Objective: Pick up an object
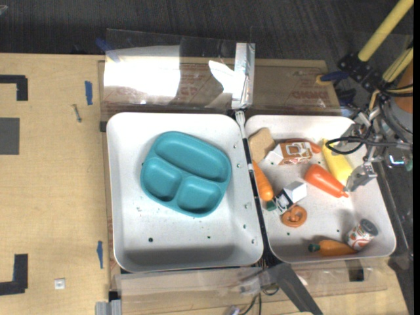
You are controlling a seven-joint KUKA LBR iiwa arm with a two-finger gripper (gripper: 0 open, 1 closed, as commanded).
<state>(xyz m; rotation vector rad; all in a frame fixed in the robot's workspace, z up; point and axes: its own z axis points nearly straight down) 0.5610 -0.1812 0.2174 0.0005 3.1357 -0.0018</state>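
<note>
Nearest the front edge of the right white bin (377, 195) lies a small orange carrot (333, 247); gripper (363, 171), its opening indiscernible, should descend squarely onto the large orange carrot (324, 180) beside it.

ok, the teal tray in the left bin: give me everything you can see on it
The teal tray is a rounded, glossy, plastic-looking dish with three compartments: one long one across the far side and two smaller ones side by side on the near side, split by raised ridges. All three look empty. It lies flat and right side up, turned at a slant to the walls, about mid-floor in the left bin, touching only that floor.
</note>
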